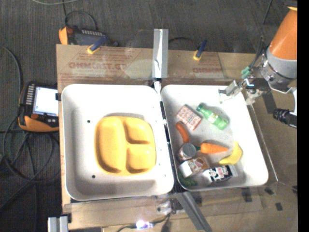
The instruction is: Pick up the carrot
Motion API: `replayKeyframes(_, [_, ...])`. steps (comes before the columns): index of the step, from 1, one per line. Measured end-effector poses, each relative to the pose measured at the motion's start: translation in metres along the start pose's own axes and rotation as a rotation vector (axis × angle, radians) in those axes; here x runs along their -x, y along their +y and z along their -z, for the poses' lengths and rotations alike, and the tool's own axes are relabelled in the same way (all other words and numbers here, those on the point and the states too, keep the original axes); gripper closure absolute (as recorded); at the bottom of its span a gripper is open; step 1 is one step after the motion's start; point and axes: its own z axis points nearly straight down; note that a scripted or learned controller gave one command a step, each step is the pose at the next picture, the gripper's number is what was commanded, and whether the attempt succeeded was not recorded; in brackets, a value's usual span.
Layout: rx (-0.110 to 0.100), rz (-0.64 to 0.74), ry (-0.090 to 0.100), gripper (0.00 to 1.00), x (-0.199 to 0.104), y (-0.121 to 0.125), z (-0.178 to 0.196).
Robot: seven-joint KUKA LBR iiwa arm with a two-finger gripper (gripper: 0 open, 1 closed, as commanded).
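The carrot is orange and lies on its side in the lower middle of the right bin, tip pointing right. It touches a yellow banana on its right and a small can on its left. My gripper hovers over the bin's upper right corner, well above and to the right of the carrot. Its fingers stand open with nothing between them.
The right bin also holds a green bottle, a pink box, a red sausage-like item and two small cartons. A yellow divided plate lies in the left bin.
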Motion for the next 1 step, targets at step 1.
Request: replayKeyframes(1, [-0.001,0.061,0.0,0.0,0.0036,-0.046,-0.0679])
